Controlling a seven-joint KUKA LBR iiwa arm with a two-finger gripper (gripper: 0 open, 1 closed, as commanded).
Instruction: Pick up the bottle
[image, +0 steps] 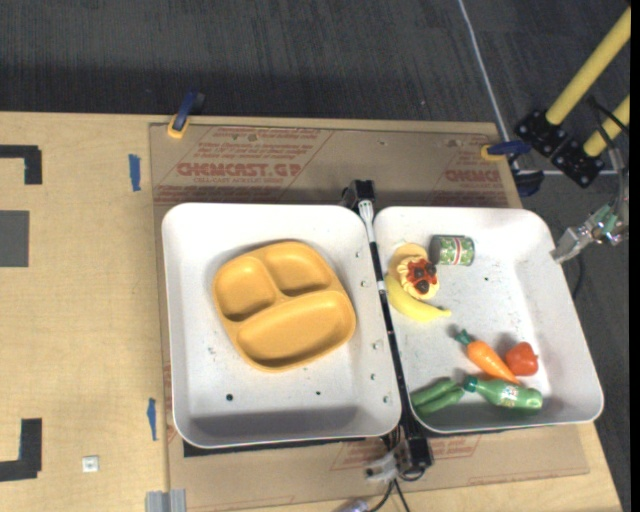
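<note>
1. The bottle (506, 395) is found in the right bin (575, 320), near its front-right corner. It is green and is laid on its side, with the long axis approx. parallel to the front wall. As it is lying, a hold across the body is probably needed, not on the neck.
2. A green pod-like veg. (438, 394) is placed at the left end of the bottle, touching it or nearly so; which one cannot be told. A carrot (485, 356) is laid just behind the bottle at a slant, and a red pepper (521, 358) is set beside the carrot. The bottle is thus crowded on 2 sides, so little room is left for a descent from behind.
3. Further back in the same bin a banana (418, 303) is seen, with a small red and yellow item (419, 274) on top of it, and a green can (452, 250) on its side. These are well apart from the bottle and no trouble is expected from them.
4. In the left bin (190, 300) a yellow divided plate (284, 303) is held. It is not concerned by the task.
5. The claw (590, 234) is seen at the right side, outside the rim of the right bin, near its back-right corner and well apart from the bottle. Nothing is seen in it; whether it is open or closed cannot be told, as it is too small and partly cut off.
6. Judgement: the pick is not yet begun. The claw must be brought over the front of the bin and lowered on the middle of the bottle.
</note>
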